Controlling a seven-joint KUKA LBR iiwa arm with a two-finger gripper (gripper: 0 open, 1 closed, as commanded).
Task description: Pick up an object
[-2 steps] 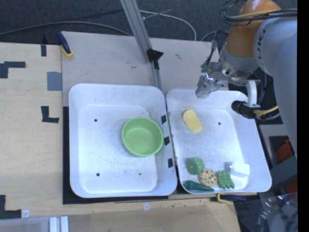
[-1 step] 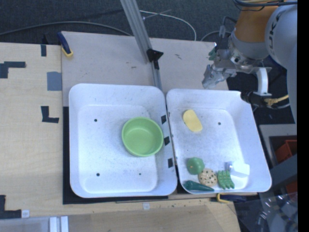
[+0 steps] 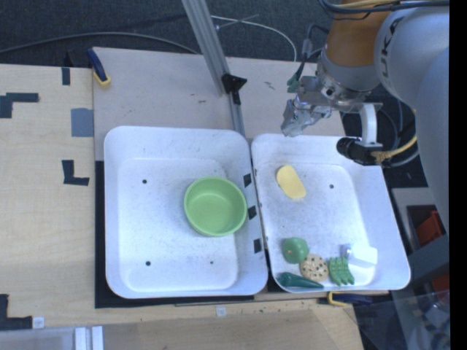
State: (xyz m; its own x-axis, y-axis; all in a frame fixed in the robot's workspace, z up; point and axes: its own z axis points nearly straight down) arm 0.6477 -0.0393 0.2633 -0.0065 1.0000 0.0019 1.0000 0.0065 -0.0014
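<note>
Bench (image 3: 168,97) wood, 2 white bins (image 3: 124,195), dark floor behind.

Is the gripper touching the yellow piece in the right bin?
Apart. The camera view shows the gripper above the bin's far rim, with bare white floor between it and the yellow piece.

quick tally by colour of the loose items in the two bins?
Green: 4 – bowl in the left bin; ball-like piece, spiky toy and long dark-green piece in the right bin
Yellow: 1 – oval piece
Tan, speckled: 1 – cookie
White: 1 – small block
Total: 7
</note>
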